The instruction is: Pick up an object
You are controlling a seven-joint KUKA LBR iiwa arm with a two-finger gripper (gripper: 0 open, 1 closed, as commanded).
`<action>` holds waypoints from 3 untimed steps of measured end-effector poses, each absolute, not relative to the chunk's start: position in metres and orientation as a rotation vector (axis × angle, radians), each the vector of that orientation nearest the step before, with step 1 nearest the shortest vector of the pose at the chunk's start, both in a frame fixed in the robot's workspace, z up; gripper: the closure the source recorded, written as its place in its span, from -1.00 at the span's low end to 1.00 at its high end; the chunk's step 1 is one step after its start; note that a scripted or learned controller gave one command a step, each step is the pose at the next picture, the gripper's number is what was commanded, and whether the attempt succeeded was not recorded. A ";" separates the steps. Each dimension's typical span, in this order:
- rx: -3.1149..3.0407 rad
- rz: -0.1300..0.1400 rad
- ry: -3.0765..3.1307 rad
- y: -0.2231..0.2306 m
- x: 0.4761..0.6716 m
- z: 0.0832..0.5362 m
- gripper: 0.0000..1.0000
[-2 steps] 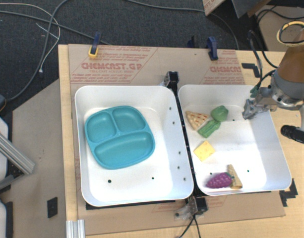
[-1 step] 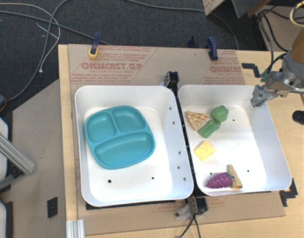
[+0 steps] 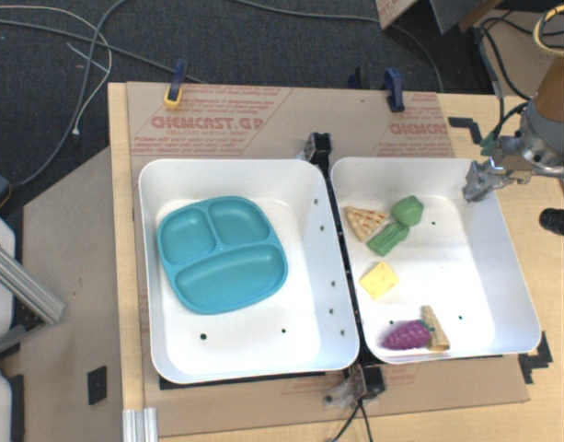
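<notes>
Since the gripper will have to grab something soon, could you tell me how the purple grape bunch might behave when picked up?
The purple grape bunch looks lumpy and rounded, so fingers may slip off. It seems small, probably light. It touches a tan piece, which would likely shift too.

The arm (image 3: 548, 109) is being seen at the right edge of the view, its grey body leaning in from the upper right. The wrist is being angled down and to the left. The gripper (image 3: 477, 184) is being held low at the end of it, pointing downward, nothing being seen between its tips.
</notes>
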State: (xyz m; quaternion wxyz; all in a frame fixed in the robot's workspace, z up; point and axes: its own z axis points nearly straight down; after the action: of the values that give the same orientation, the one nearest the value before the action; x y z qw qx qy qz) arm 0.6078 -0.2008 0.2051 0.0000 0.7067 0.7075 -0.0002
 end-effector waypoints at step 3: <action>2.219 -0.001 2.230 -0.035 0.571 0.197 1.00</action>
State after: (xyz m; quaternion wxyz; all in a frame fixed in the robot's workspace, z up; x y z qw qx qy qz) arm 0.5713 -0.0348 0.1975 -0.0021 0.7054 0.7088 -0.0003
